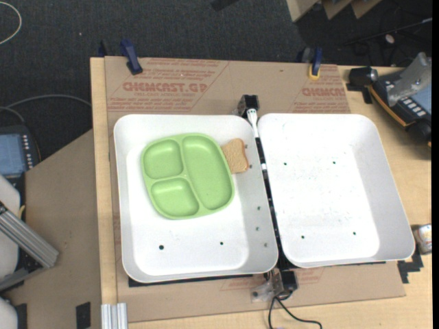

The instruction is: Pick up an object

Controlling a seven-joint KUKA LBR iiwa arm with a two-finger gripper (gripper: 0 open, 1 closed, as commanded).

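Objects to pick: you had two, both in the bin on the view's left. Going by size: one brown board (164, 81) with red lettering covered the bench. Two white bins sat on it side by side, the left bin (185, 259) and the right bin (322, 184), rims touching. One green plate (186, 177) with three compartments lay flat in the left bin's far half. One tan flat piece (236, 156) lay just beside the plate's right rim, maybe touching it; you couldn't tell what it was. Two clamps (130, 57) held the board's far edge. One grey device (411, 94) was cut off at the upper right. Claw state: you could not tell.
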